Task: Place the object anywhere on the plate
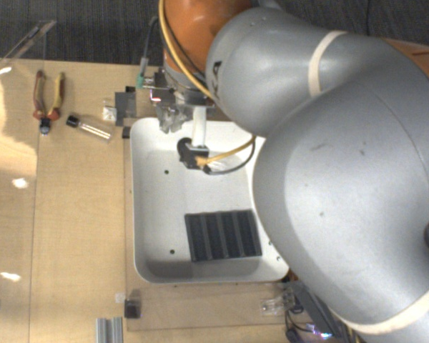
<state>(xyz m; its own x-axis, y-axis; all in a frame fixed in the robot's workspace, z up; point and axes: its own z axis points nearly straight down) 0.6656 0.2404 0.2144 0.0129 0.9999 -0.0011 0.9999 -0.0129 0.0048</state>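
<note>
at the far end of the white bin [146, 213], near its top left corner, my claw [173, 116] hangs low over the floor, with my grey arm [329, 141] and its orange band [193, 13] covering most of the right side. whether the claw is released or clenched i cannot tell; the metal parts there are small and run together.

as for progress, i judge the task to be at an early or middle stage, not finished. i can make out no plate in the part of the bin that lies open to view, and nothing i could honestly call the object sits plainly between my fingers. if the object is under or in the claw, it is hidden; i cannot say where it is. so the placing is, as far as i can see, not yet done.

in the bin: a dark ribbed block [222, 235] lies flat on the floor toward the near wall, well apart from the claw. a black fitting with a yellow cable [225, 157] hangs from my wrist above the bin floor. a few small dark specks mark the white floor.

outside the bin, on the tabletop [64, 234], lie red-handled pliers [48, 98] and a small clear vial [89, 126], both well to the left.
</note>
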